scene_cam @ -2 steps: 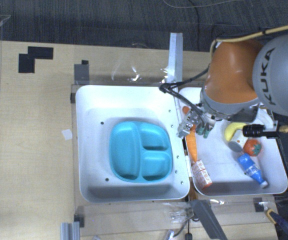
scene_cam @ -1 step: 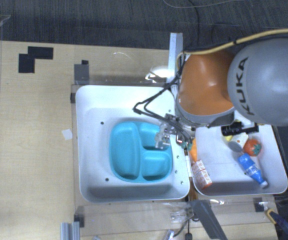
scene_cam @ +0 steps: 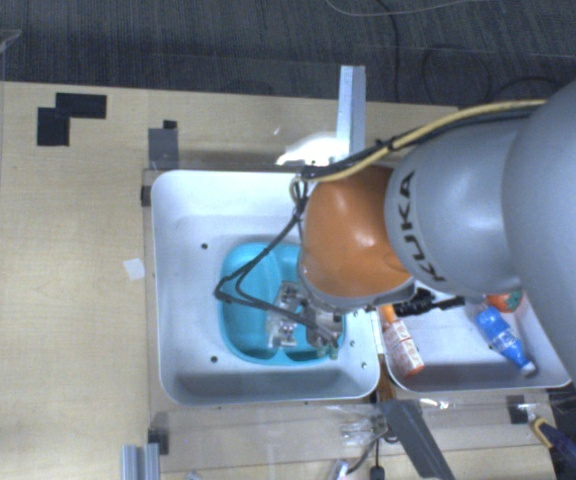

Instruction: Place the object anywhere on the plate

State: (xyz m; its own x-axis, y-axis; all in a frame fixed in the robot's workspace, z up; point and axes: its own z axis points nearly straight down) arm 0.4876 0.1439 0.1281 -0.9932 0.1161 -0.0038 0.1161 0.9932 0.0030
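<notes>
A light blue plate [scene_cam: 243, 308] lies in the left white bin [scene_cam: 183, 268], toward its front right. My gripper [scene_cam: 298, 333] hangs low over the plate's right part, under the arm's orange band [scene_cam: 353, 238]. The metal fingers are small and partly hidden by the wrist, and I cannot make out any object between them. The arm covers the right side of the plate.
The right bin [scene_cam: 468, 363] holds a small red-and-white bottle [scene_cam: 401, 343] near its left wall and a blue bottle [scene_cam: 501, 338] further right. Black cables [scene_cam: 258, 268] loop from the wrist over the plate. A metal post [scene_cam: 352, 98] stands behind the bins.
</notes>
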